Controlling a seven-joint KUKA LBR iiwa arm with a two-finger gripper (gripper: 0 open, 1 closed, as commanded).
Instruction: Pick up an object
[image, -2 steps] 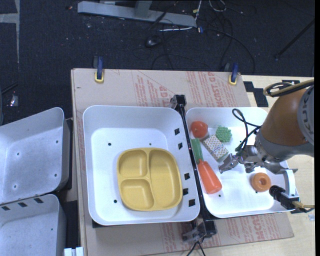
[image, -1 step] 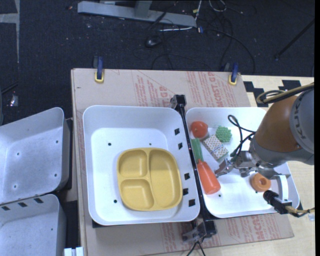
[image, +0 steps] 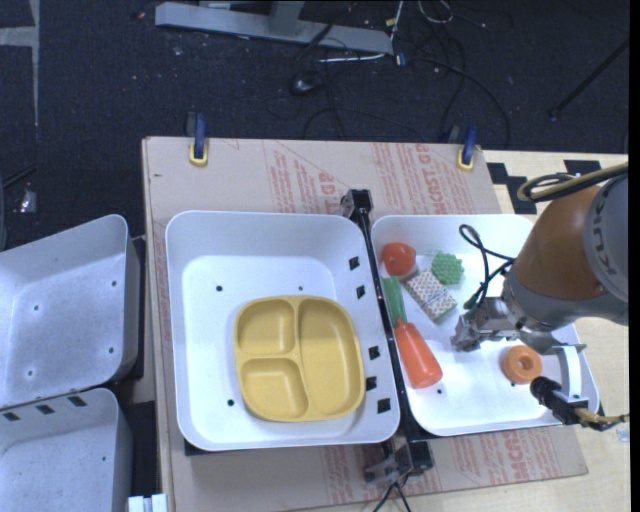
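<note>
The right bin (image: 480, 415) holds several small objects. A red ball (image: 398, 258) lies at its far left, with a green knobbly piece (image: 447, 267) beside it. A speckled block (image: 430, 295) sits just below those. Along the left wall lie a green stick (image: 392, 297) and an orange-red cylinder (image: 416, 355). An orange ring (image: 521, 364) rests near the right side. My gripper (image: 468, 335) hangs low over the bin floor, right of the cylinder, below the speckled block and left of the ring. Nothing visible sits in it.
The left bin (image: 200, 250) carries a yellow divided plate (image: 298, 357). A black divider (image: 375, 300) runs between the bins. The grey arm with its orange band (image: 565, 260) comes in over the right bin's right rim. Cables (image: 480, 250) loop above the gripper.
</note>
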